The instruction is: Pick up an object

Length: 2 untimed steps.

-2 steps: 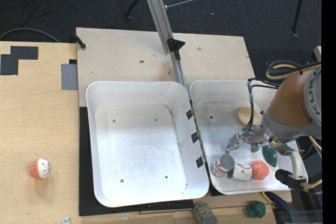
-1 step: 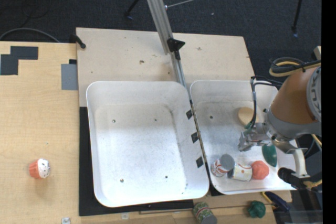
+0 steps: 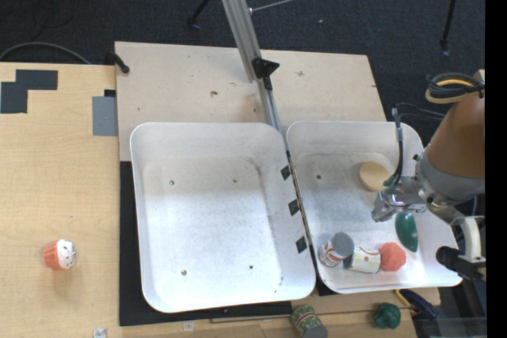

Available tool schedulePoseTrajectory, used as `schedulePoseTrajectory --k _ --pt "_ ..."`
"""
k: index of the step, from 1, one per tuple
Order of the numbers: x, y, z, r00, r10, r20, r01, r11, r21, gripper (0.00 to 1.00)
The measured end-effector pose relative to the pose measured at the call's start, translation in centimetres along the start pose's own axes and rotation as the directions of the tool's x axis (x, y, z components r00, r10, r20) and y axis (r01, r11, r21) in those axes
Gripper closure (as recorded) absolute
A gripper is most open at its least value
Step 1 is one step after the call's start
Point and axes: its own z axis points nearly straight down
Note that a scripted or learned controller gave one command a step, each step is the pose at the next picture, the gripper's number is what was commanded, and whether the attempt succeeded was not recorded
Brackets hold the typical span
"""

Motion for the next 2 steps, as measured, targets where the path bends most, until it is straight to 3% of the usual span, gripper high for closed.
schedulePoseTrajectory --k 2 --pt "0.0 1.2 -9.0 1.0 -0.007 0.0 0.007 1.0 -0.001 1.0"
